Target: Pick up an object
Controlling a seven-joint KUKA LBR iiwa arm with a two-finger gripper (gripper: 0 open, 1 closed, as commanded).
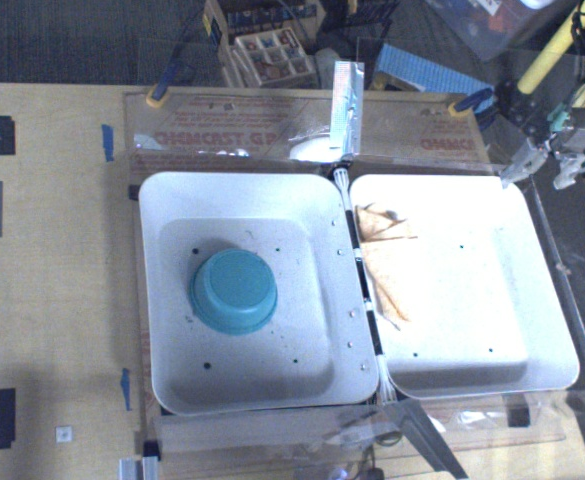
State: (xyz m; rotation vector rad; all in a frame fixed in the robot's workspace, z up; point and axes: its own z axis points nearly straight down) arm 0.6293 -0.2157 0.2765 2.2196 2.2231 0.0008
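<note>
Nearest the camera, at the bottom of the view, the front rims of two white bins are seen side by side on the wooden bench [52, 268]. Two bins are counted, and they touch along a shared middle seam. The left bin [167, 203] is occupied by one thing: a single teal bowl [234, 289], turned upside down, set slightly left of the middle of the bin floor and well apart from every wall. A few small dark specks are scattered on the floor around it. The right bin [532, 298] is occupied by one tan cloth [384, 263], laid flat and crumpled against the left wall, just beside the seam, running from the upper left corner toward the middle. Behind both bins one clear plastic sheet [272, 133] with red lettering is stood along the back edge. Two yellow clamps [158, 95] are seen at its ends.

The gripper [552, 160] is seen at the upper right, outside the right bin, just past its back right corner, well apart from the bowl and the cloth. Whether its jaws are released or clenched cannot be told.
</note>
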